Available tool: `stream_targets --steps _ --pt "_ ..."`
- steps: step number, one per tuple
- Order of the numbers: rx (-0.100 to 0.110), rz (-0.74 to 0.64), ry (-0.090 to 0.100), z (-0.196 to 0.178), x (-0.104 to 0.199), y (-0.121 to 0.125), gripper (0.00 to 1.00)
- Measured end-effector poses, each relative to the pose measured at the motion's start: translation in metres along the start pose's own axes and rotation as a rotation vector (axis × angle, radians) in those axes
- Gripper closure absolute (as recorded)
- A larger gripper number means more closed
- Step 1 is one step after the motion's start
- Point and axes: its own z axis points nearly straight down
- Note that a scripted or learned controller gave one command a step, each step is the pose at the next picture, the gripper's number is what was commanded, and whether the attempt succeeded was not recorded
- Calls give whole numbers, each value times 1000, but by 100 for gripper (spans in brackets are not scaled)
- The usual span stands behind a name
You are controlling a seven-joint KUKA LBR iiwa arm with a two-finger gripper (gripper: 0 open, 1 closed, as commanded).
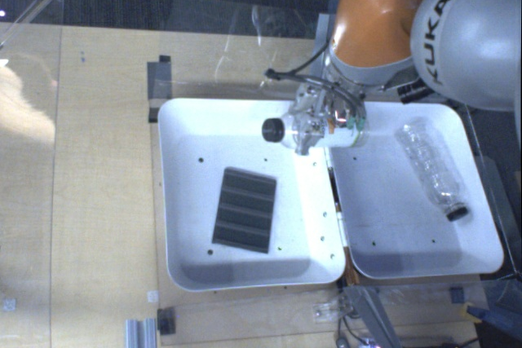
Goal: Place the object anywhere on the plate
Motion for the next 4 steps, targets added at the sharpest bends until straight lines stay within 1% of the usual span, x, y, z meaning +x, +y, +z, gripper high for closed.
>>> stream_targets --steps 1,2,3,4 --pt "0 -278 -4 -35 -25 -30 100" --pt "-1 -514 0 -20 30 -18 100" --pt "0 -719 -4 -30 -18 -43 100" --pt "-1 -460 1 -5 -20 -22 100"
